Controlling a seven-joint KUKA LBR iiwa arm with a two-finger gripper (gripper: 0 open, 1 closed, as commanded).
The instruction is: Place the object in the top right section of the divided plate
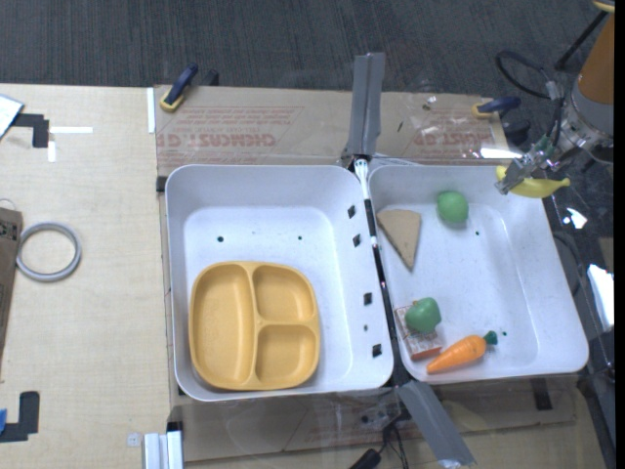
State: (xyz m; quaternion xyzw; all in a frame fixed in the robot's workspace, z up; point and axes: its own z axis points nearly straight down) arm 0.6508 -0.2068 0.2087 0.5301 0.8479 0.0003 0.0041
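Jaws hang at about two o'clock in the view, above the far right rim of the right bin, and something yellow, perhaps a banana, sits just at their tips. I cannot tell whether they really clamp it or only stand next to it, because that part is small and a little blurred.

Outward from there, the right bin carries a green ball at its twelve o'clock, a tan wedge at ten o'clock, and along the near edge, around seven to six o'clock, a green piece on a small red and white block and just beside it an orange carrot. The left bin holds the yellow divided plate in its near half, about seven o'clock of the whole view. Its big section lies to the left and the two smaller sections to the right; the top right section has nothing in it.

My judgement is that the step in hand is the lift and carry, if the yellow thing is truly taken. The next move then calls for a long travel toward eight o'clock, over the wall between the bins, then a lowering exactly over the upper small section and a release there, clear of the ridge.
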